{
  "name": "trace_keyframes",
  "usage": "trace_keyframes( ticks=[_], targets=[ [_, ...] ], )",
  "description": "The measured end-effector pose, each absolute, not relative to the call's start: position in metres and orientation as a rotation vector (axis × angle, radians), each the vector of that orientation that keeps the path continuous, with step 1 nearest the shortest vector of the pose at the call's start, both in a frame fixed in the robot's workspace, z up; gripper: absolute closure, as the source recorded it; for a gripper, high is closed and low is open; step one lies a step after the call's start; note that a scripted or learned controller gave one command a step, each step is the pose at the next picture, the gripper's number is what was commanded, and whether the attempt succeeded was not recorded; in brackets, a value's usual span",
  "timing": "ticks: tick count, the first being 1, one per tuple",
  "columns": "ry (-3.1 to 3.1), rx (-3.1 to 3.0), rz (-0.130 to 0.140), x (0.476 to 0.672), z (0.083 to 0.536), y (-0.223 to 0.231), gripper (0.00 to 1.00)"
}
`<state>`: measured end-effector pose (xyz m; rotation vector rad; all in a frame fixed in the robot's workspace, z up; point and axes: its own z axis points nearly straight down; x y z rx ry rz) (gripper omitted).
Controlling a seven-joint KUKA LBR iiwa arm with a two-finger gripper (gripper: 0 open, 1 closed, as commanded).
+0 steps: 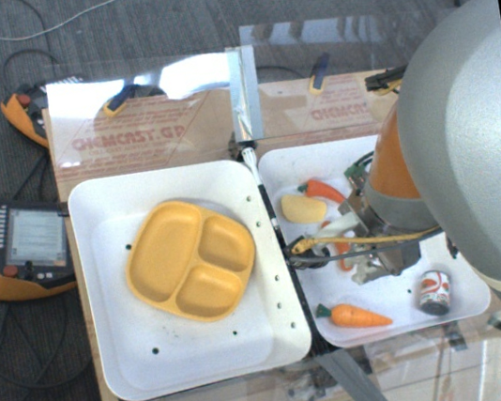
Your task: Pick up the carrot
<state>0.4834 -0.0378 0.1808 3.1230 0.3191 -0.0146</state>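
Two white bins sit side by side on the worktop. One carrot (353, 315) lies near the front edge of the right bin (400, 324), apart from the tool (371, 241), which hangs mid-bin above it; whether the tool is open cannot be told. A yellow divided plate (191, 259) fills the left bin (125, 359).

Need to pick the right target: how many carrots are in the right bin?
2. One carrot lies near the bin's front edge, left of the can. Another sits farther back beside the gripper. The arm may hide more.
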Motion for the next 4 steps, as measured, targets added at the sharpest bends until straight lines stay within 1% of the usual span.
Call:
trace_keyframes(
  ticks=[1, 2, 3, 4],
  targets=[
    [0.327, 3.124, -0.017, 0.482, 0.128, -0.102, 1.0],
    [0.313, 3.126, 0.005, 0.486, 0.089, -0.104, 1.0],
    [0.303, 3.119, 0.011, 0.486, 0.089, -0.1, 1.0],
    [0.307, 3.121, 0.011, 0.486, 0.089, -0.1, 1.0]
  ],
)
